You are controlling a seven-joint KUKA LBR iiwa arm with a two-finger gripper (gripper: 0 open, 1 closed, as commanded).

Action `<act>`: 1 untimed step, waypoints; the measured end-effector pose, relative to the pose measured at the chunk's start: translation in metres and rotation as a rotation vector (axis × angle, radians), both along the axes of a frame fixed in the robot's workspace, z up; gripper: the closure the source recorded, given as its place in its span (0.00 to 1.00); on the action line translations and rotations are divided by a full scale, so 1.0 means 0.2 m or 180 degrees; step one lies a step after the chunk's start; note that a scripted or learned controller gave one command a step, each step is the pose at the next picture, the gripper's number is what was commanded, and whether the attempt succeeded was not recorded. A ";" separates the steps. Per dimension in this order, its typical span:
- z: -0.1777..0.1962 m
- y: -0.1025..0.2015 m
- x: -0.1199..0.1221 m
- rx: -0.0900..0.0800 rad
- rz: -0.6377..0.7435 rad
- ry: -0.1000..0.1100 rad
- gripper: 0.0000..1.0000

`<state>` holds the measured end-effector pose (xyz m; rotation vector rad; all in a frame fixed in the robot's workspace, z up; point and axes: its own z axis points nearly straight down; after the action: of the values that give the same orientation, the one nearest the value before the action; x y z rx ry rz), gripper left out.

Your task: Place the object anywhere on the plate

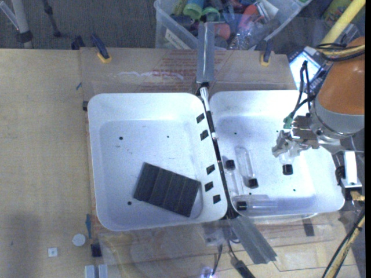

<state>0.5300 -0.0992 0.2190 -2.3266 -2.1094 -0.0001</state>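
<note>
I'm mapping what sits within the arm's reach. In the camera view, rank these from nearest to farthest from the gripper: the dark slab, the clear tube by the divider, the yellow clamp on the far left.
From the gripper:
1. Clear tube, right bin, just left of it.
2. Dark slab, left bin, near side.
3. Yellow clamp, beyond the left bin's far corner.

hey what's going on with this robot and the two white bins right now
A grey KUKA arm with an orange band reaches in from the right, its gripper over the right bin. That bin holds clear tube-like pieces with black caps. A dark ridged plate lies tilted in the left bin. Nothing rests on the plate yet, and I can't see anything held.
</note>
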 end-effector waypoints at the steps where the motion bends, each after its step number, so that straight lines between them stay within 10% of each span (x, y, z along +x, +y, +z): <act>1: 0.03 0.48 0.19 -0.0005 0.1510 -0.0009 1.00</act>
<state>0.5673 -0.0030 0.2243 -1.7674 -2.5996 -0.0015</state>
